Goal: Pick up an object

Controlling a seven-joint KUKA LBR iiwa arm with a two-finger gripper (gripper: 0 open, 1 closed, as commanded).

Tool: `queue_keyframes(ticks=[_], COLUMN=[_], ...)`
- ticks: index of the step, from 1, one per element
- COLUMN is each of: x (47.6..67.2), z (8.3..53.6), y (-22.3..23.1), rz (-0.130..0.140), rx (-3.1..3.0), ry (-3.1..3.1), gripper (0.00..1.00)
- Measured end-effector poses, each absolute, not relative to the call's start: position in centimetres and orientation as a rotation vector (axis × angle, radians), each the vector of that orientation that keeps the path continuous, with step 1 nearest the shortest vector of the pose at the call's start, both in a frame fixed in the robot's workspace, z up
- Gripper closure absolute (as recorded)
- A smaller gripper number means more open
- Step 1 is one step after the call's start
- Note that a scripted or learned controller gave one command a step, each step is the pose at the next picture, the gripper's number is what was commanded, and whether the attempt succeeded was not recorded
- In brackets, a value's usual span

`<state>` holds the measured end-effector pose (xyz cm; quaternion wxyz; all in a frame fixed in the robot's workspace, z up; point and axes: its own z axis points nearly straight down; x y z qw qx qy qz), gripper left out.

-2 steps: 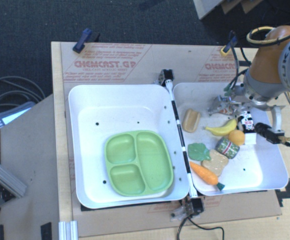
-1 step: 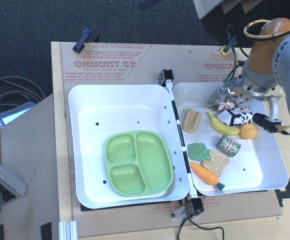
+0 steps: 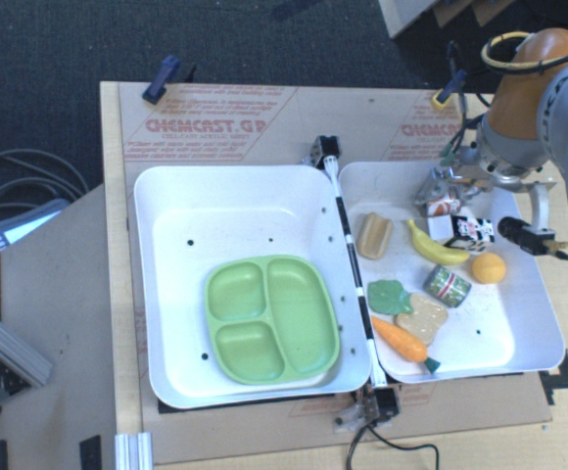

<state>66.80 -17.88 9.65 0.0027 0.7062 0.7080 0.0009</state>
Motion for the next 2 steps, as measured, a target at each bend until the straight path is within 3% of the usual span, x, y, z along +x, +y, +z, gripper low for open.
queue_keyframes(ticks=[1,2], x=[62.1,59.6], z=[14.8,21.6], y=[-14.3,-7.1], rz=[0.001,0.002], rx=[2.22,2.219], ry=[2.222,2.223], gripper=[1.0,1.0])
